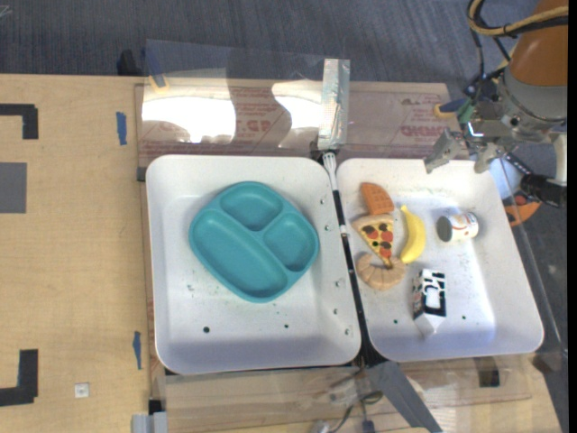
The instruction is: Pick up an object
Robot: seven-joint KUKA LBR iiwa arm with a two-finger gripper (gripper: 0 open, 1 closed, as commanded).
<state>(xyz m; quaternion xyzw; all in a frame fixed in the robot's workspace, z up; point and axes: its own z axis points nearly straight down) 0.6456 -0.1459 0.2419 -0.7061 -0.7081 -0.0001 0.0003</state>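
Leftmost, the left bin (167, 242) carries a teal divided plate (254, 239) near its middle. Across the divider, the right bin (505, 318) has a cluster against its left edge: an orange bread piece (377, 197) toward the far edge, a pizza slice (378, 234) below it overlapping a round cookie (380, 271), and a banana (413, 234) just beside the pizza. A black-and-white carton (430, 299) lies toward the near edge. A small can (457, 227) lies on its side near the right edge. Over the bin's far right corner hangs the gripper (462, 154), fingers spread wide, nothing between them
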